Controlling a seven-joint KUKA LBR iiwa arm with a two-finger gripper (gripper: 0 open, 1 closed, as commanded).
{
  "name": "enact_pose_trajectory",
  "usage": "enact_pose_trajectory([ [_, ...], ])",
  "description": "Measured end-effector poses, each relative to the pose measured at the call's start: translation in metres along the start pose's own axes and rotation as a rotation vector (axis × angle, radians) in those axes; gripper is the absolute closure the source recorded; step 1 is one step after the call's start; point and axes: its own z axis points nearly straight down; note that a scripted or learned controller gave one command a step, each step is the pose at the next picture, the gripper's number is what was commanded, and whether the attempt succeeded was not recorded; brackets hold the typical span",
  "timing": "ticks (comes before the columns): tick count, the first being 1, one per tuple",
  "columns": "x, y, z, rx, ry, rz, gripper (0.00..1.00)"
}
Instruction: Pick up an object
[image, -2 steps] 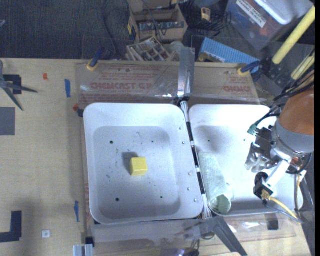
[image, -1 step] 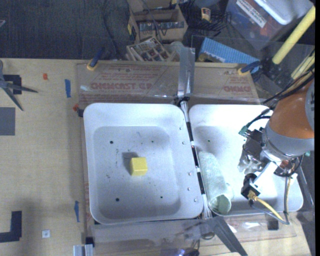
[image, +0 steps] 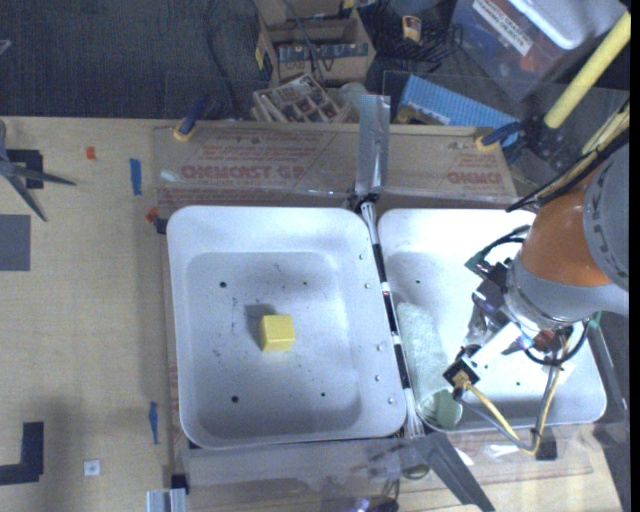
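A yellow block lies near the middle of the left bin, alone on its floor. My gripper hangs over the middle of the right bin, below the grey wrist and orange band, far from the block. A pale green round object sits in the right bin's near left corner, a little below and left of the gripper. A faint translucent thing lies on the right bin's floor by its left wall. I see nothing held by the gripper.
A raised divider separates the two bins. Clear panels stand behind them. The arm covers much of the right bin's right half. A yellow cable loops over the right bin's front rim.
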Motion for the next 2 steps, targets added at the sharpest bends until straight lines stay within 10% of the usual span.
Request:
enact_pose_trajectory([
  [2, -0.042, 0.054, 0.001, -0.004, 0.001, 0.254, 1.0],
])
